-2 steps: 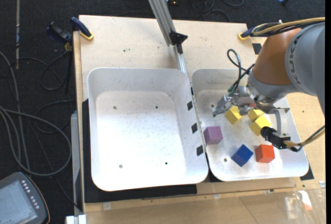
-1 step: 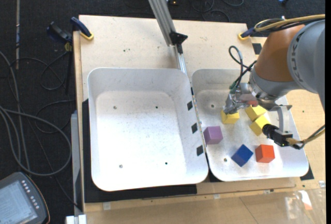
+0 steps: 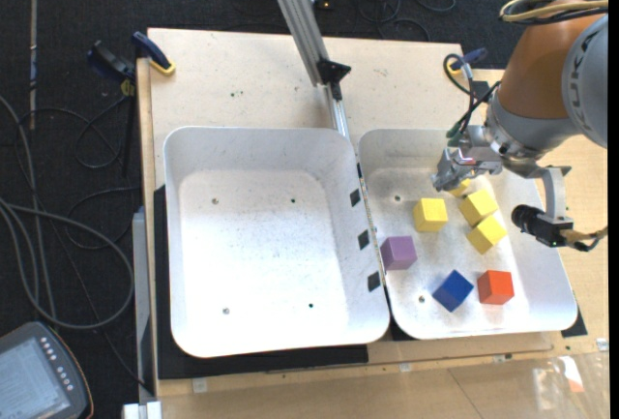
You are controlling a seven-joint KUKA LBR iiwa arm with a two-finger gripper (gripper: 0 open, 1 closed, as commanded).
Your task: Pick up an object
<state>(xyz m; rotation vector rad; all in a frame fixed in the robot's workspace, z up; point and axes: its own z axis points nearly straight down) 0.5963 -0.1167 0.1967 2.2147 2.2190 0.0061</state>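
Here my claw (image 3: 455,173) hangs low over the right bin (image 3: 406,151), toward its back wall. I cannot tell how it stands or whether it has anything. A yellow block (image 3: 478,205) lies just at its 4 o'clock, close enough that I judge it my likeliest target, though contact is not clear.

The blocks crowd the right bin because that is where I am meant to pick. A second yellow block (image 3: 431,214) sits at 7 o'clock of the claw and a third (image 3: 487,233) at 5 o'clock. The purple block (image 3: 397,252) lies near the bin's left wall, and the blue (image 3: 453,290) and red (image 3: 495,286) blocks lie side by side toward the front rim. The left bin (image 3: 193,156) has only specks on its floor.

Both bins rest on a pale board (image 3: 242,69) with clamps (image 3: 145,49) at its far corners. Dark carpet (image 3: 68,165) and loose cables (image 3: 58,214) surround it, and a slanted metal pole (image 3: 295,1) comes down between the bins.
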